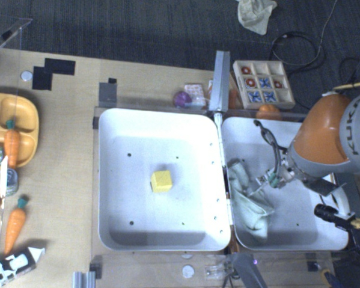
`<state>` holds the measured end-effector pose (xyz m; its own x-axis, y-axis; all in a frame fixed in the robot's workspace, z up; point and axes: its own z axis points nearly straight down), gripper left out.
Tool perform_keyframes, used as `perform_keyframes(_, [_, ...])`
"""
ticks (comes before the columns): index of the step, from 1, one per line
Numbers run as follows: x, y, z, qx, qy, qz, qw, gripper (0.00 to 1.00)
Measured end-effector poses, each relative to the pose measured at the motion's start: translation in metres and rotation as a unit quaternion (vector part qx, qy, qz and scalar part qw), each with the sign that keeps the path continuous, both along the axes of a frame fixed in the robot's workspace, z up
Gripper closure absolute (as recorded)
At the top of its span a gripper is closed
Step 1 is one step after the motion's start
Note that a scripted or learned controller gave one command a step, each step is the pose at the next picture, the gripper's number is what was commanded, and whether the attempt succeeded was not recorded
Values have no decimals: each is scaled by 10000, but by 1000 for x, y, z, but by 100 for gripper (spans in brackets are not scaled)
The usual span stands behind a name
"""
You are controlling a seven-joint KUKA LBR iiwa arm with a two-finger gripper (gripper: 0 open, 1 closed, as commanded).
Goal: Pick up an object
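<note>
We see the gripper (pixel 273 177) low in the right bin (pixel 295 234), beside a crumpled cloth (pixel 249 201); can't tell jaw state. Yellow block (pixel 162 181) sits alone in left bin (pixel 124 167).

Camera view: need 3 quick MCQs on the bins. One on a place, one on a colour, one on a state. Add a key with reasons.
1. Where is the yellow block?
A. In the left bin
B. In the right bin
C. On the bench outside the bins

2. What colour is the cloth in the right bin?
A. Red
B. Pale, whitish
C. Black

3. How does the cloth lie?
A. Folded into a neat square
B. Hung over the divider between the bins
C. Crumpled against the right bin's left wall

Key:
1 A, the block sits near the middle of the left bin.
2 B, it is nearly as pale as the bin floor.
3 C, it lies bunched beside the gripper, close to that wall.
</note>
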<state>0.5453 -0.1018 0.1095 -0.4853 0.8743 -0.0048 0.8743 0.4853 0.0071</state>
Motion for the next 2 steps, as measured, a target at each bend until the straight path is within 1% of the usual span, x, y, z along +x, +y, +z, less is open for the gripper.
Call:
perform_keyframes(1, [-4,4,-16,0,-48,-237,9997,0])
perform_keyframes(2, [0,6,-4,12,-97,-223,9997,100])
